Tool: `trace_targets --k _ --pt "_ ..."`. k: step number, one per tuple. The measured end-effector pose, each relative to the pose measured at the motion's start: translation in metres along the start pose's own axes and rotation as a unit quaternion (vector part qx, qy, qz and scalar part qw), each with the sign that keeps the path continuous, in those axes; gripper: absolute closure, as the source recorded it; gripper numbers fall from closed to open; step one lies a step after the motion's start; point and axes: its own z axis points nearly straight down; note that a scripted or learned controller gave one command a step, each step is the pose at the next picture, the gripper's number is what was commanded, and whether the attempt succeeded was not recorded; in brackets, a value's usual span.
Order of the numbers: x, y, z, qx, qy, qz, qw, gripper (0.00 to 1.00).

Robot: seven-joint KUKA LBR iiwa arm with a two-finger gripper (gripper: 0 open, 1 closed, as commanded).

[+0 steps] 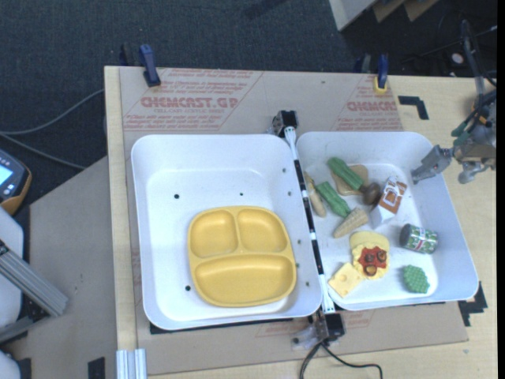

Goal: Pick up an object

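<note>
The right bin (464,253) holds several toy foods: two green pickles (345,170) (333,199), a brown mushroom (369,190), a small carton (392,196), a corn piece (350,223), a green can (418,238), a pizza slice (371,256), a cheese wedge (344,279) and a green leafy piece (415,279). My gripper (450,167) hangs over the bin's upper right corner, above and to the right of the carton. It is open, its fingers spread apart with nothing between them.
The left bin (144,212) carries a yellow divided plate (241,255). Blue clamps (147,64) (382,73) stand on the board's far edge. A black clip (285,121) sits where the bins meet at the back.
</note>
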Motion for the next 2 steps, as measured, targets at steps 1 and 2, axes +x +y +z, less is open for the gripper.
trace_targets --k 1,2 --pt "0.071 0.067 0.17 0.003 0.002 -0.004 1.0 0.0" --pt "0.053 0.045 0.174 -0.002 -0.001 -0.001 1.0 0.0"
